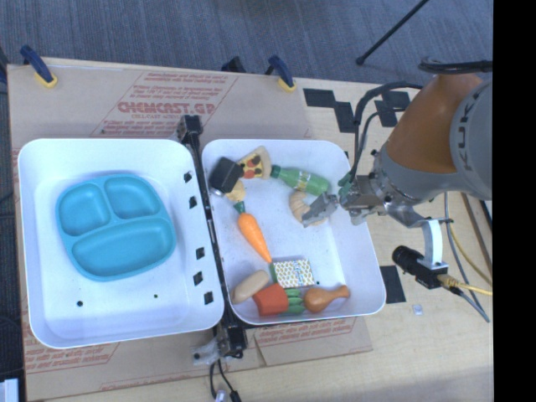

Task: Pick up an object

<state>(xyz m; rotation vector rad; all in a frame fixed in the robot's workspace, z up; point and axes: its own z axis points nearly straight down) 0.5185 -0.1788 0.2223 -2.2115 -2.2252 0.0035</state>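
White plastic makes up both shallow bins, which sit side by side on a cardboard-covered surface [276, 107]. The left bin [33, 224] holds a blue divided plate [115, 227] with three compartments, lying flat near the bin's middle.

The right bin [356, 258] carries a scatter of toy food. A black block [224, 174] lies in its upper left corner, touching a slice of pizza [255, 166] just to its right. A green bottle [300, 179] lies on its side beside the pizza, pointing toward the bin's right wall. Below the bottle rests a pale, rounded piece [299, 203] that is hard to identify. A carrot [253, 235] lies tilted near the bin's centre, its green top toward the black block. Along the lower edge a small group sits close together: a beige potato-like lump [249, 287], a red block [270, 301] touching it, a patterned green-and-white square [293, 271] just above, and a brown drumstick [325, 296] to the right.

The grey arm [435, 141] with its orange band reaches in from the right, over the right bin's wall. Its tool [322, 208] hangs low over the upper right part of that bin, just beside the pale rounded piece and the bottle's end. Whether the tool is released or clenched I cannot tell; the metal parts there blur together, and nothing is clearly seen between them.

Blue clamps [38, 65] grip the cardboard at its far edge.
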